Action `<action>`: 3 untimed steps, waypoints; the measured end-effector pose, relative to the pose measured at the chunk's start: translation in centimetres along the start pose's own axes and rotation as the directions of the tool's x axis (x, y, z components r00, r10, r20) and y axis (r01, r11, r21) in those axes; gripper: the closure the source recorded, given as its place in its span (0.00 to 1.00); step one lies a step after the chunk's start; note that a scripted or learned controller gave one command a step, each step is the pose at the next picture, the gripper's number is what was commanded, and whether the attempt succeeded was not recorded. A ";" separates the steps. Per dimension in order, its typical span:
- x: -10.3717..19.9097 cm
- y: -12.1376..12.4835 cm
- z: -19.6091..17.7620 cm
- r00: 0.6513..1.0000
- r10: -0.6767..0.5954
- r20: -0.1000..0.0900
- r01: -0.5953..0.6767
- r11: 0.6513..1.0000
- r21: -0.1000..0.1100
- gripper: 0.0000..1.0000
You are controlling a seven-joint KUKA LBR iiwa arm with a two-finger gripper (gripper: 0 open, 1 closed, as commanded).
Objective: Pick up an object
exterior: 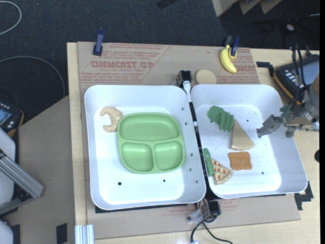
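Observation:
The right bin [264, 98] holds a green ridged piece [221, 117], a pale cheese wedge [241, 139], an orange-brown square slice [239, 160], a small pizza slice [221, 172] and a thin green strip [207, 161] along its left wall. My gripper [277, 126] hangs over the right side of this bin, just right of the cheese wedge and apart from it. Nothing shows in its grasp. In the left bin [101, 172] lie a green divided plate [151, 142] and a croissant [110, 118].
A banana [228, 60] and a round tan disc [205, 77] rest on the cardboard behind the bins. A blue clamp [98, 42] sits at the board's back left edge. Cables and a dark device [292, 75] crowd the back right.

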State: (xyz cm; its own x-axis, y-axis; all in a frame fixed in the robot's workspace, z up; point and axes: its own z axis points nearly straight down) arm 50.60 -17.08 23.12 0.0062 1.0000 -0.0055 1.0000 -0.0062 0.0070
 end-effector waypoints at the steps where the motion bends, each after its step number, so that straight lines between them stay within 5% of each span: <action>1: 0.4 0.2 -0.6 1.000 -0.006 -0.003 0.006 1.000 0.002 1.00; 2: -2.6 2.1 12.3 1.000 -0.004 -0.008 0.004 1.000 0.017 1.00; 3: -2.0 -2.8 6.2 1.000 -0.004 -0.007 0.004 1.000 0.009 1.00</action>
State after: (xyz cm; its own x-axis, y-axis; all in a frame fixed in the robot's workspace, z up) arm 47.83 -19.12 16.95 0.0021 1.0000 0.0018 1.0000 -0.0021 -0.0022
